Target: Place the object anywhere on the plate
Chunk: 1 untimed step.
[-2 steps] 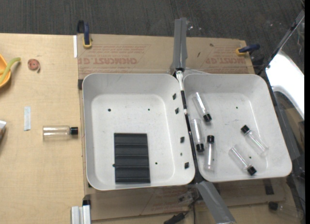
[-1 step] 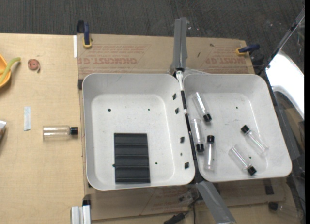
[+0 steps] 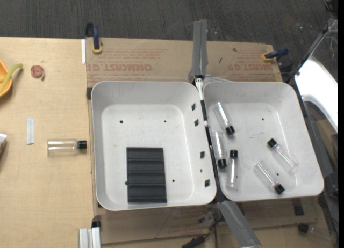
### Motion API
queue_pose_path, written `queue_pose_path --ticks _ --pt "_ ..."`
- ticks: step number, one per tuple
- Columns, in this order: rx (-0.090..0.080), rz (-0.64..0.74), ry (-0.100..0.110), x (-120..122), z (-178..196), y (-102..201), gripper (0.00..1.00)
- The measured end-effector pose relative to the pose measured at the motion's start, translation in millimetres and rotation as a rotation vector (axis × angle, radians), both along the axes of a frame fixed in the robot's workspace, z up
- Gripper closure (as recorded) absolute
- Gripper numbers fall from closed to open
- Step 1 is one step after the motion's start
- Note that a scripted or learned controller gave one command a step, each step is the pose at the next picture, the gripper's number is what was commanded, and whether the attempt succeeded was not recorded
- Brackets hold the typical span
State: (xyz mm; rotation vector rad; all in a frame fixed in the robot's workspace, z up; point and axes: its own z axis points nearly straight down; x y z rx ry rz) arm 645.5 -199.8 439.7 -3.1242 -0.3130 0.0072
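Wood desk point(image 3: 43, 198) with a cardboard sheet point(image 3: 140, 62) under two white bins, dark carpet floor point(image 3: 134, 0) behind

Left bin point(image 3: 97, 134): black ribbed plate point(image 3: 145, 175) lying flat near the front wall, left of centre, nothing on it

Right bin point(image 3: 301, 112): five clear vials with black caps, all lying on their sides, none on the plate
- vial 1 point(image 3: 222, 117) near the left wall, cap toward the front
- vial 2 point(image 3: 219, 147) just in front of it, hard against the left wall, cap toward the front
- vial 3 point(image 3: 233, 170) just beside vial 2, cap toward the back
- vial 4 point(image 3: 283, 154) right of centre, slanted, cap at its back-left end
- vial 5 point(image 3: 267, 176) near the front wall, slanted, cap at its front-right end; near vial 4, can't tell if they touch

Sixth vial point(image 3: 64, 145) lies on the bare desk left of the left bin, cap pointing at the bin

Blue clamps point(image 3: 90, 29) point(image 3: 277, 55) on the cardboard's back corners. Small reddish disc point(image 3: 36, 71) and a yellow item point(image 3: 5, 78) at far left

Tool state: cannot tell
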Motion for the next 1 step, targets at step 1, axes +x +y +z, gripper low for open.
queue_pose_path --ticks 1 --pt "-0.001 -0.001 0.000 8.1 -0.5 -22.6 0.00"
